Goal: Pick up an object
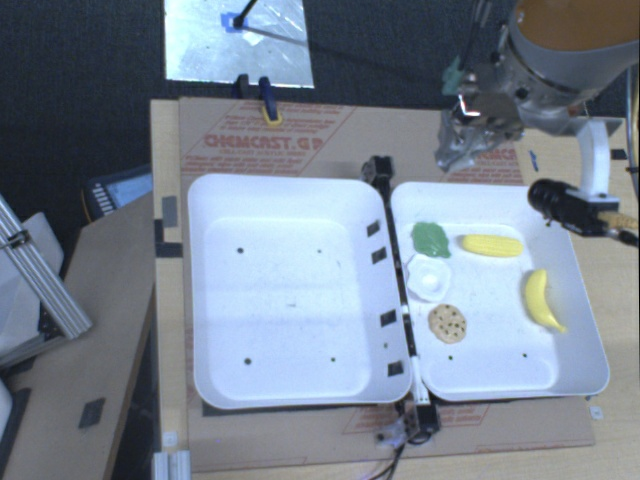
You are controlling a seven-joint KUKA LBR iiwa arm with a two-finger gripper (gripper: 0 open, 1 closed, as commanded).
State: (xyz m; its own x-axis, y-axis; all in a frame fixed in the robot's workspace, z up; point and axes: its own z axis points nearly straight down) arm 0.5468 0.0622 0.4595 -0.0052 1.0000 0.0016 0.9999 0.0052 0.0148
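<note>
Dark carpet surrounds a pale wooden bench (120, 268), and on it a brown cardboard sheet (270, 138) carries two shallow white bins side by side. On the left sits the left bin (215, 203). To its right, the right bin (575, 368) holds five small things. A green leaf-shaped piece (431, 238) lies at its far left, with a white egg-like piece (428, 278) touching it on the near side and a round cookie (447, 322) just nearer again. A yellow corn cob (491, 245) lies to the right of the green piece, and a banana (541, 299) rests near the right wall. Above the far edge of the right bin hangs the gripper (458, 153), clear of every object; whether its jaws are spread or pressed together I cannot tell. Beyond the cardboard lies a shiny foil sheet (238, 26).
</note>
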